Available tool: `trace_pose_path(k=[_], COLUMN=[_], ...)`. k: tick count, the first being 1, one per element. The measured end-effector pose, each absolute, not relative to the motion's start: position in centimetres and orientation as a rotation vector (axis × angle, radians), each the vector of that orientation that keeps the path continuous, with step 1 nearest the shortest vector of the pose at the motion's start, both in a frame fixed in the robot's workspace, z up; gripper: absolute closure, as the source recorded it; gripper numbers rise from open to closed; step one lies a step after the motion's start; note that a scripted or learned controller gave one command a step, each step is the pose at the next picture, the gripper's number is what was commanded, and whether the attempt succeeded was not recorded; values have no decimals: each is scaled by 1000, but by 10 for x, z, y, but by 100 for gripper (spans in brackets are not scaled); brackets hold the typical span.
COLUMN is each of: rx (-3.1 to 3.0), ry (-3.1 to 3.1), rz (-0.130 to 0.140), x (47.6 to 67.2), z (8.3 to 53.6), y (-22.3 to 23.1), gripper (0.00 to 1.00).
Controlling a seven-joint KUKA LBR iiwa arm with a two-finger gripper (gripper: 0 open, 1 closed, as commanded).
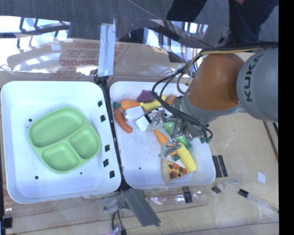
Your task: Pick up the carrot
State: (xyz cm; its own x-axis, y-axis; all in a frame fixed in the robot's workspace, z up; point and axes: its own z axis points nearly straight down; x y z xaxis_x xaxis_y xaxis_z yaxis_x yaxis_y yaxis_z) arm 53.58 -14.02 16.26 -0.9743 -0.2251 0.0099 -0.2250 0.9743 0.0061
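Now | arm [245,87] bent low over right bin [137,175] | gripper [170,143] beside carrot [161,136] | grip unclear

Robot lab test station

A grey KUKA arm with an orange band [220,82] reaches over two shallow white plastic bins [19,180] on a taped light wooden desk [240,146], with plastic toy food [179,163].
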Motion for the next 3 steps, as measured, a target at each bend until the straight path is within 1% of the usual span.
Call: trace_pose_path(k=[1, 2, 3], rx=[301, 315, 118], ry=[-3127, -3123, -3144], rz=[-1, -5, 3], x=[528, 529, 504], z=[90, 98, 211], y=[-149, -146, -154], gripper=[0, 100, 100])
